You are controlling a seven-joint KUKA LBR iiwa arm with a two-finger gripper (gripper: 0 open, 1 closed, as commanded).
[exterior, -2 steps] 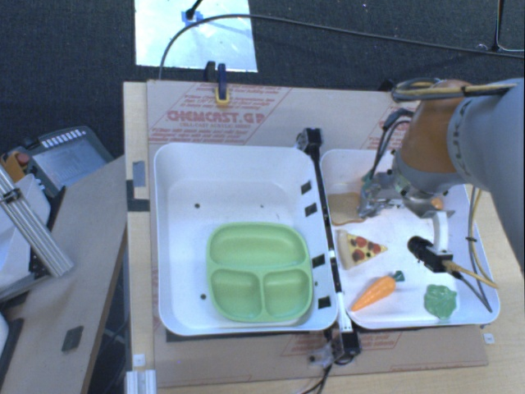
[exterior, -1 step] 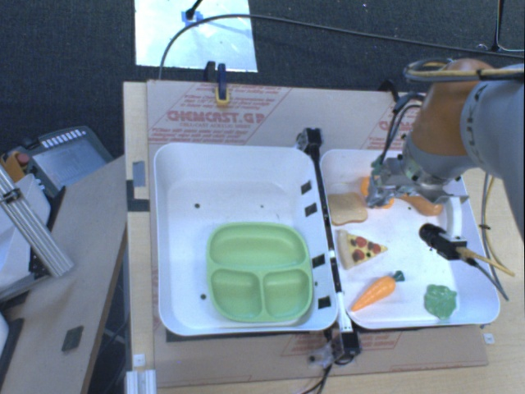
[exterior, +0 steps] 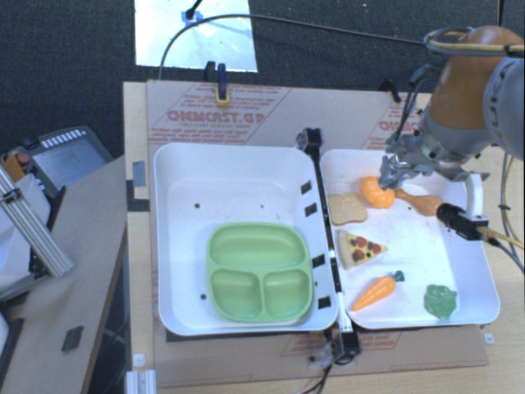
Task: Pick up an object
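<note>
Fingers [exterior: 392, 173] are down at the orange drumstick-shaped toy [exterior: 379, 194], at about one o'clock in the right bin [exterior: 476, 298], but from where I stand I cannot tell whether they are wide, narrow or already pinching it. To do this well, they should straddle its rounded orange end, not the thin tan handle pointing toward three o'clock, and close squarely before any lift. The bread slice [exterior: 348, 209] lies just beside it at eight o'clock, so the descent wants to stay clear of that.

Two shallow white bins [exterior: 238, 158]. One green three-compartment plastic tray [exterior: 259, 271]. Five toy foods: orange drumstick [exterior: 394, 195], bread slice [exterior: 347, 209], pizza slice [exterior: 361, 248], carrot [exterior: 377, 290], green broccoli [exterior: 440, 300].
</note>
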